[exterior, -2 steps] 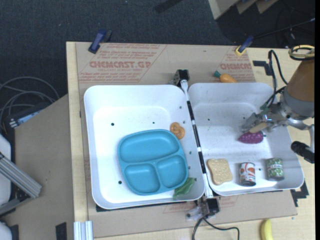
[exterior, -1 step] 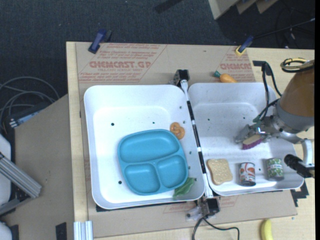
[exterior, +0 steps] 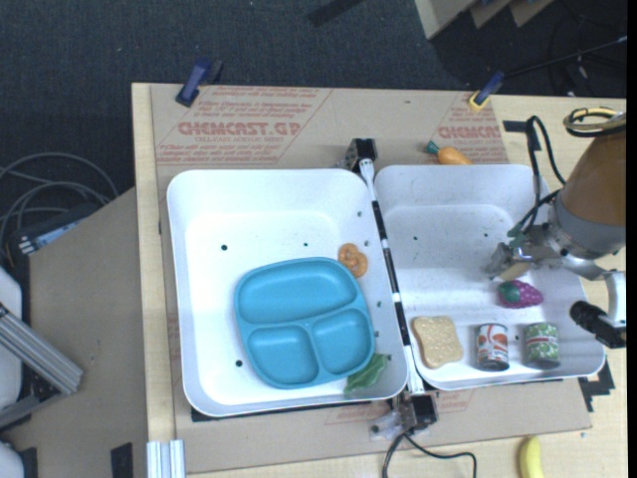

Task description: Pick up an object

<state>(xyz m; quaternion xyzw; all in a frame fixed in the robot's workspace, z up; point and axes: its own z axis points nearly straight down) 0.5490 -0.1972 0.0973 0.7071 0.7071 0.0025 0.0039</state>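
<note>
Spanning most of the view, the pale cardboard-topped bench [exterior: 299,118] carries two shallow white plastic bins side by side, with bare board open along its far edge and dark floor beyond. The left white bin [exterior: 199,217] holds the large blue three-compartment plastic tray [exterior: 304,319], which sits toward the near right of the bin and leaves open white floor along the far and left walls. A small tan pretzel-shaped piece [exterior: 351,259] lies just beyond the tray's far right corner, near the dividing wall, and a green leafy toy [exterior: 366,374] rests at the tray's near right corner against the bin's front rim. The right white bin [exterior: 438,207] is open across its far and middle floor; its contents sit along the near edge: a tan slice of toy bread [exterior: 437,340], a small red-labelled can [exterior: 492,347], and a small green-labelled can [exterior: 541,344]. The grey arm [exterior: 595,202] reaches in from the right, its gripper [exterior: 510,259] low over the bin floor just above a magenta and green toy fruit [exterior: 520,293]; whether its fingers are parted or closed cannot be told.
</note>
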